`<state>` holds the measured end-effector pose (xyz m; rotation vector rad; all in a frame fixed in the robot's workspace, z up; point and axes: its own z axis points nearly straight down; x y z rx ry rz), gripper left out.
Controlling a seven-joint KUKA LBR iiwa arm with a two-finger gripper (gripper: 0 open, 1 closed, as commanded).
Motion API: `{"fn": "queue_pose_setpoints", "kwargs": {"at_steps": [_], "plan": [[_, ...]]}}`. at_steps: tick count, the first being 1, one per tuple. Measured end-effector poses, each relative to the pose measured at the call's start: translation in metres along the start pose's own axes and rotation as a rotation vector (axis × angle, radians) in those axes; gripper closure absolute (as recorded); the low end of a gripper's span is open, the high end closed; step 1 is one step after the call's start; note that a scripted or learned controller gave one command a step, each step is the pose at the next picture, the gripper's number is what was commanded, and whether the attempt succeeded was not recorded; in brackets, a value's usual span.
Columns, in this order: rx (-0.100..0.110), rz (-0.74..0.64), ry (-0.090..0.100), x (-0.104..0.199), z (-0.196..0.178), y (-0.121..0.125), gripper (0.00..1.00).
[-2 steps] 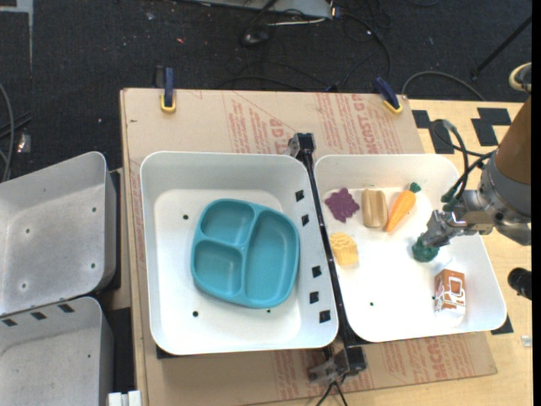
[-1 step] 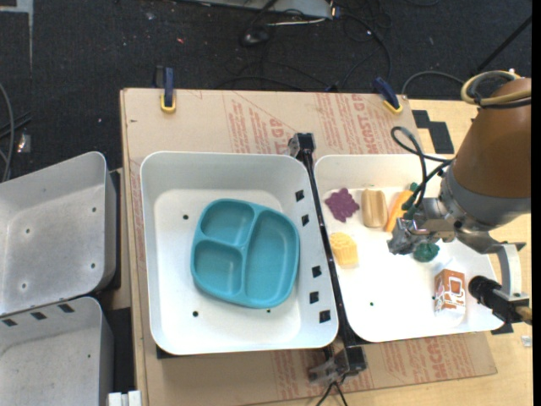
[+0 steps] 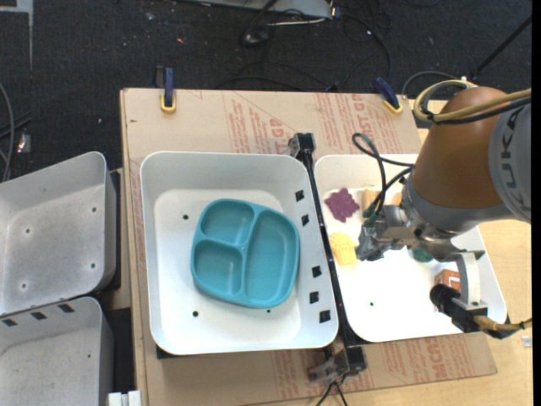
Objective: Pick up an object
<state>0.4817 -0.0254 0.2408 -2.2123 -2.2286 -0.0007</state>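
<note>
My gripper (image 3: 370,245) hangs low over the left part of the right bin (image 3: 397,320), pointing down, with the orange-banded wrist above it. A yellow lumpy object (image 3: 341,247) lies just to its left, close to the gripper tip; I cannot tell whether they touch. A purple grape-like cluster (image 3: 341,203) lies further back in the same bin. A small cream piece (image 3: 370,198) sits beside the purple one, partly behind the cables. The arm hides much of the right bin's middle.
The left bin (image 3: 165,311) holds a teal divided plate (image 3: 246,252). A black divider (image 3: 319,227) runs between the two bins. A small teal bit (image 3: 421,256) peeks out under the wrist. White trays (image 3: 51,227) lie off the bench at left.
</note>
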Motion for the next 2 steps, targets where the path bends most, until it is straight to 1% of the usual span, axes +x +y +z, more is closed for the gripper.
{"fn": "queue_pose_setpoints", "kwargs": {"at_steps": [1, 2], "plan": [[-0.001, -0.002, 0.001, 0.060, -0.001, -0.002, 1.00], [0.000, -0.002, 0.000, 0.123, 0.009, 0.004, 1.00]]}}
